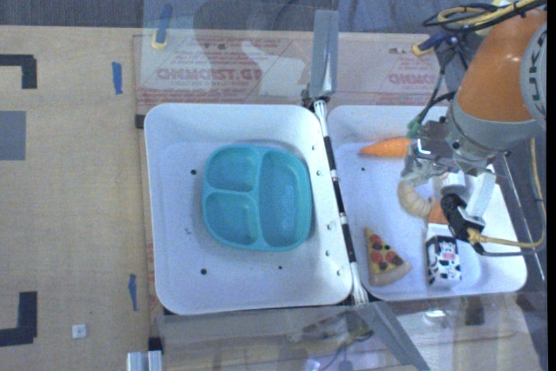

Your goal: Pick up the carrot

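Observation:
The orange carrot (385,149) lies on its side at the back of the right bin (512,274), its tip pointing left towards the divider. My gripper (427,155) hangs just to the right of the carrot's thick end, low over the bin, under the grey wrist and its orange band (502,69). The wrist body hides where the gripper meets the carrot, and I cannot see whether the carrot is between its tips.
A tan curved pastry (413,197) lies just below the gripper. A pizza slice (383,257) and a cow-patterned carton (444,261) sit near the bin's front. The left bin (174,143) holds a teal divided plate (258,197).

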`<state>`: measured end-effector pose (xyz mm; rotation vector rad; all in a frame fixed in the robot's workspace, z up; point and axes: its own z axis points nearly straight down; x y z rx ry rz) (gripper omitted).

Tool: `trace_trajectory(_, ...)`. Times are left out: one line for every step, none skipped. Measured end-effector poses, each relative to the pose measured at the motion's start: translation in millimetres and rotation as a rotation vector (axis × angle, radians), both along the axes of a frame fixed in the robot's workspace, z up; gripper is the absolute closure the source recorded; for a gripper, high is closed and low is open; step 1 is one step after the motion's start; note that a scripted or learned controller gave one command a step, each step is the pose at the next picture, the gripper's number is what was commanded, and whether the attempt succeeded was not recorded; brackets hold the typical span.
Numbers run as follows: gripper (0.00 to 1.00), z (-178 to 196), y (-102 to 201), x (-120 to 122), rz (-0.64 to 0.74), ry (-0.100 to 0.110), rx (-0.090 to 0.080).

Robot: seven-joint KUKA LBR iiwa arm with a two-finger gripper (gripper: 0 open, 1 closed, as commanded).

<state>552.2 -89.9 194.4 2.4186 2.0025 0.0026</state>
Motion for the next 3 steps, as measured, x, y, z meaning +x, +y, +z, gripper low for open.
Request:
trace_trajectory(1.0,9.9,-2.9,0.4,-0.005,-0.002,0.0)
trace_trajectory(1.0,-105.8,-64.9,-25.0,0.08,-0.006,0.0)
trace_trajectory(1.0,13.1,-50.5,-65.5,0.104,0.002,0.0)
